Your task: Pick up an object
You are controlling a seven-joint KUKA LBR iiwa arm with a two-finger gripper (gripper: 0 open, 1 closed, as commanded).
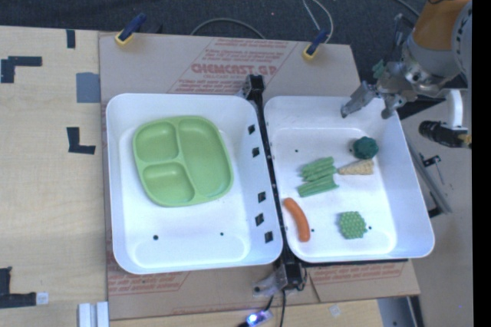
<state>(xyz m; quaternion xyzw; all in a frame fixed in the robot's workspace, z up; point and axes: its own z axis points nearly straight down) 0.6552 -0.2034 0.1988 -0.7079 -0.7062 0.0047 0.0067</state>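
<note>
the gripper point(370, 107) hangs over the right bin's point(410, 229) far rim, fingers spread with nothing between them; candidate objects lie below: dark green ball point(365, 146), corn point(357, 167), sausage point(297, 219).

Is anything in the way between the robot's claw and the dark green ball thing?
Nothing visible. The gripper hangs over the right bin's far edge, and only bare white bin floor lies between it and the dark green ball.
</note>
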